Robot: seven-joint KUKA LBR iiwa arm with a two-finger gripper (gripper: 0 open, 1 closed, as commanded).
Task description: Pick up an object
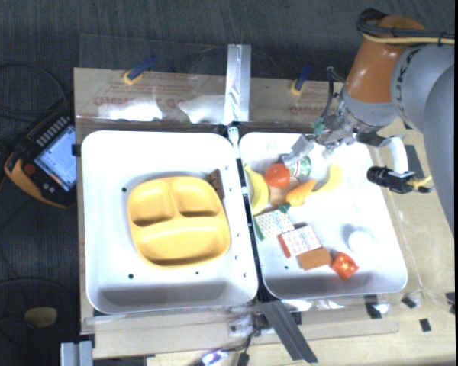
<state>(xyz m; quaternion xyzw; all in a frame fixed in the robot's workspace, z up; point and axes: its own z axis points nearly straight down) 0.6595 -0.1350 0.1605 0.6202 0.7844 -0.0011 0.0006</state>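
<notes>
My claw [311, 145] hung over the right bin [382, 227], near the tomato [276, 175]. I could not tell if it was apart or together.

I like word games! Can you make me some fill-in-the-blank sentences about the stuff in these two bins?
The yellow tray lies in the ______ bin.
The carrot is colored ______.
The arm's gripper hangs over the ______ bin.
The tomato is colored ______.

Missing words: left, orange, right, red.

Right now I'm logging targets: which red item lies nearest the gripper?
The tomato, just below-left of the gripper; the red box and strawberry lie farther toward the front.
</notes>
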